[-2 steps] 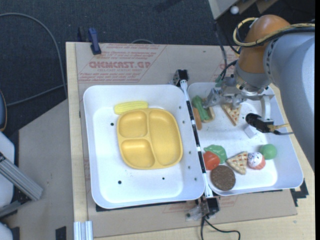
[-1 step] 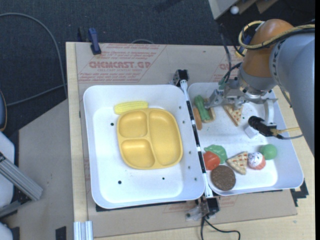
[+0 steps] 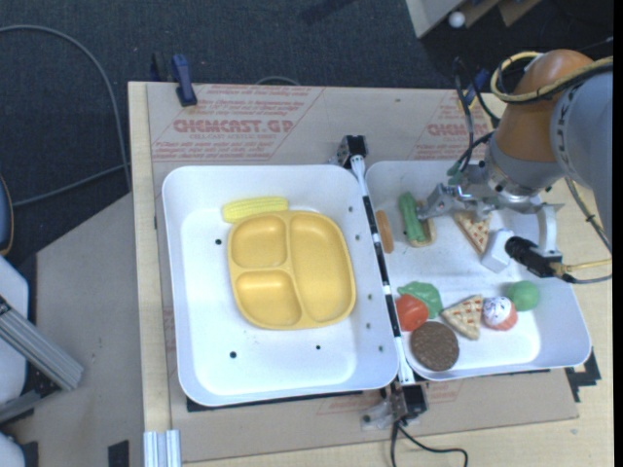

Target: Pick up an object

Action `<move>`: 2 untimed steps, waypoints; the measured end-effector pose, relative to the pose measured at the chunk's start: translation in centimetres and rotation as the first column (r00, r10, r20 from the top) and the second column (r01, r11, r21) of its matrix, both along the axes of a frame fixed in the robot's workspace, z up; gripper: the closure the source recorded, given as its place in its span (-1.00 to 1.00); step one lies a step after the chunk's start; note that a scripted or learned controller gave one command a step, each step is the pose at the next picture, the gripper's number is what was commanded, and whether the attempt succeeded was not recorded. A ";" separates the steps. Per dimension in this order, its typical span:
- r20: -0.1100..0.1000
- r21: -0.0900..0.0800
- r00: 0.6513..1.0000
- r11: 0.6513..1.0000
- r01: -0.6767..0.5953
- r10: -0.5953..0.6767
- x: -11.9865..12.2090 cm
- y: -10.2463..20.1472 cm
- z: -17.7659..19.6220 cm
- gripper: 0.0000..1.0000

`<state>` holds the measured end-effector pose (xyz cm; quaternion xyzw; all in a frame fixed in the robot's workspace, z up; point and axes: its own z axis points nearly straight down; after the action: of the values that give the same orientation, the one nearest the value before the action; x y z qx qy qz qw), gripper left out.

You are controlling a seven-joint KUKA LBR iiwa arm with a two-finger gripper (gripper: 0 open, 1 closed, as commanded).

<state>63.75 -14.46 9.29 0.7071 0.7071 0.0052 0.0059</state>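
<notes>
My gripper (image 3: 450, 199) hangs low over the back of the right bin (image 3: 565, 343), under the grey wrist and orange band. It is just right of a green toy vegetable (image 3: 416, 220) that lies lengthwise, and just left of a pizza slice (image 3: 476, 232). I cannot make out anything held in it. A small orange sausage (image 3: 384, 232) lies by the bin's left wall. Along the front lie a red tomato (image 3: 412, 311) with a green leaf (image 3: 424, 291), a brown patty (image 3: 434, 345), a sandwich wedge (image 3: 464, 316), a red-and-white piece (image 3: 498, 312) and a green ball (image 3: 525, 296).
The left bin (image 3: 195, 358) holds a yellow divided plate (image 3: 290, 269) with a corn cob (image 3: 255, 207) behind it. A ridge with clips separates the two bins. Cables and a black-and-white part (image 3: 521, 252) hang off the arm over the right bin's right side.
</notes>
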 end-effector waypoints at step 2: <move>-0.022 0.005 1.000 1.000 -0.005 0.006 2.4 4.3 1.1 1.00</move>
<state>66.18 -10.15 10.43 0.7051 0.7091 -0.0007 -0.0035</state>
